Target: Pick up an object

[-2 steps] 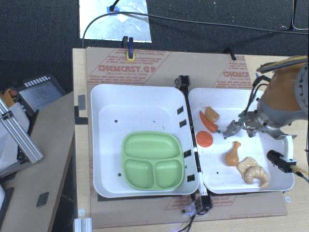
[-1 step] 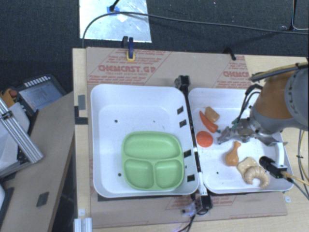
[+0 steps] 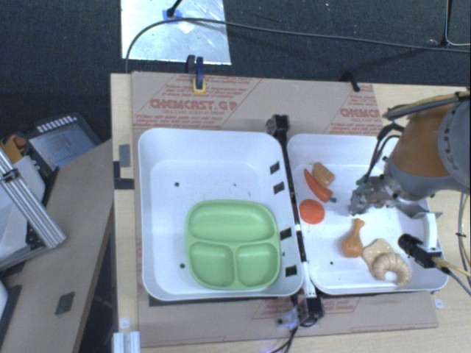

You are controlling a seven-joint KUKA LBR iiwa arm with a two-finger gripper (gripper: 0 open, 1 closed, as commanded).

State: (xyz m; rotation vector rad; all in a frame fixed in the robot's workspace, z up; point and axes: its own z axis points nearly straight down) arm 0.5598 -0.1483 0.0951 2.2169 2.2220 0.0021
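The right bin (image 3: 346,149) holds several toy foods: a tan bread piece (image 3: 322,173), a red chili (image 3: 317,187), an orange round fruit (image 3: 312,211), a drumstick (image 3: 354,238) and a croissant (image 3: 388,259). My gripper (image 3: 359,201) is low in this bin, right of the chili and the round fruit and above the drumstick. Nothing shows between its fingers. The grey arm with its orange band (image 3: 423,149) comes in from the right.
The left bin (image 3: 169,160) holds a green divided plate (image 3: 233,243) at its front. A black divider clip (image 3: 279,126) sits between the bins at the back. Cardboard underlies both bins, and a grey rail lies off the bench at left.
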